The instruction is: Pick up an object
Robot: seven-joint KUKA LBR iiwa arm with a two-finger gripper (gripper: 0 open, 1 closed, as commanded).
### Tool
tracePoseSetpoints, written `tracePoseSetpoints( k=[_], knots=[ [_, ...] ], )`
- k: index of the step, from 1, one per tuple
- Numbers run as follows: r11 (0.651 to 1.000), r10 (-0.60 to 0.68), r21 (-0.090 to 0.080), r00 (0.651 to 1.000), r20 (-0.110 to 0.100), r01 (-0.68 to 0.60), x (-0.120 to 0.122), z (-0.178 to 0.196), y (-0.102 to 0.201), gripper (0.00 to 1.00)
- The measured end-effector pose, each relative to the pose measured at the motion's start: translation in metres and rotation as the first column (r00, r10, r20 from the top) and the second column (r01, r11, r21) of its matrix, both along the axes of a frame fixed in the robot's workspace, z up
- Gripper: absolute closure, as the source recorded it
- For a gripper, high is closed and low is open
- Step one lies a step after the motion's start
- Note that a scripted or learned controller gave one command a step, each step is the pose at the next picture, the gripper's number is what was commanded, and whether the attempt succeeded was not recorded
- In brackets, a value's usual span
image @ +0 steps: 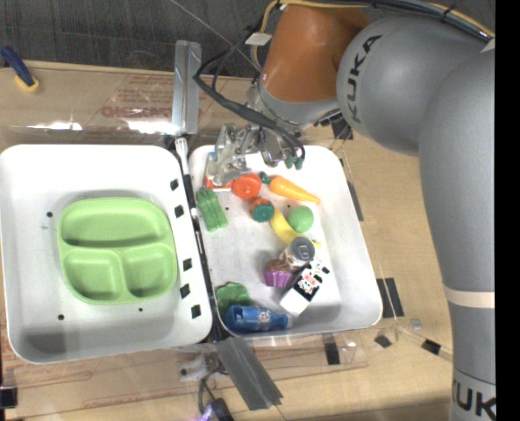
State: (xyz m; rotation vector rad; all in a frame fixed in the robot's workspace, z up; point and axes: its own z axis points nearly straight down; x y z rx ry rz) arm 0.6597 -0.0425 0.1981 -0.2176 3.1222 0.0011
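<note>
Hand (242, 152) state first: its metal fingers hang over the far left corner of the right bin (358, 270), but whether they are parted or closed I cannot tell, and nothing shows between them. By my reading the pick is not yet done; every object lies in the bin.

Nearest the camera, a blue bottle (258, 318) lies along the front wall beside a green item (231, 293). Just beyond sit a black-and-white box (305, 285), a purple cup (279, 275) and a small can (302, 250). Further back are a yellow banana (282, 226), a green ball (301, 217), a green ridged piece (212, 209), a carrot (293, 189) and an orange toy (246, 186), this last just below the hand and likeliest the target.

The left bin (23, 235) holds a green divided tray (117, 250). Farthest, the arm's orange band (308, 46) leans in over the bin's back edge, wrist pointing down.
</note>
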Motion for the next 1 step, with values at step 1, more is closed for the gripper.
tracePoseSetpoints(
  k=[1],
  knots=[
    [0.989, -0.148, -0.002, 0.989, -0.002, 0.148, -0.0013, 0.0903, -0.0273, 1.00]
  ],
)
